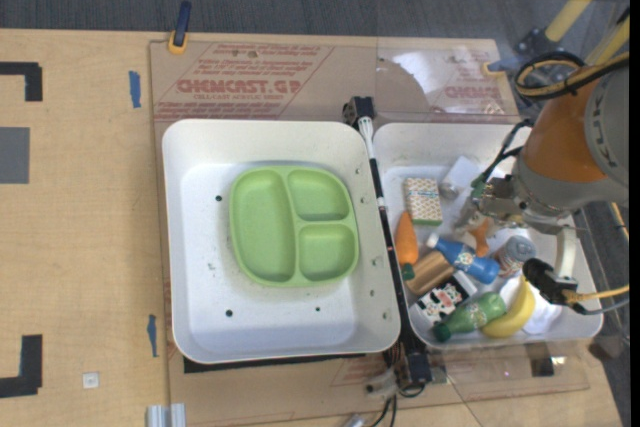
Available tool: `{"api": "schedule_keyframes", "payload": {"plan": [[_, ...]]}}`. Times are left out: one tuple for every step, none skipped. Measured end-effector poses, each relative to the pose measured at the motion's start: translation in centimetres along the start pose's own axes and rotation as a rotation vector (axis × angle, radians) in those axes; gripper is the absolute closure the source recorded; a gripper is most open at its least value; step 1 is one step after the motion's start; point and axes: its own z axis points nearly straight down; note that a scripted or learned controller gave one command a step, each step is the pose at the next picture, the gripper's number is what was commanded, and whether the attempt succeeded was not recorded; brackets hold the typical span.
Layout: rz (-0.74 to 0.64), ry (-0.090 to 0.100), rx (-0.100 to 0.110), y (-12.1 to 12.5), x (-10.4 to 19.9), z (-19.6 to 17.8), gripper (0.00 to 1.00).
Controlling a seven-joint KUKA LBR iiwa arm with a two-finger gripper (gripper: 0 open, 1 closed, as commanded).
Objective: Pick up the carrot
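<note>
The arm (570,150) is extended in from the right and angled down over the right bin (400,140), with the orange band uppermost. The gripper (487,215) is positioned low among the clutter near the bin's centre; its state cannot be determined. The carrot (406,239) is located at the bin's left side, beside a patterned box (423,199) and apart from the gripper. A green divided plate (294,225) is seated in the left bin (190,215).
</note>
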Motion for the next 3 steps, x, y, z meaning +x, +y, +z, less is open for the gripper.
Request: {"api": "schedule_keyframes", "payload": {"plan": [[0.217, 0.0, 0.005, 1.9, 3.2, 1.1, 1.0], [0.325, 0.013, 0.013, 1.9, 11.7, -8.8, 1.0], [0.633, 0.003, 0.022, 1.1, 18.0, -8.5, 1.0]]}}
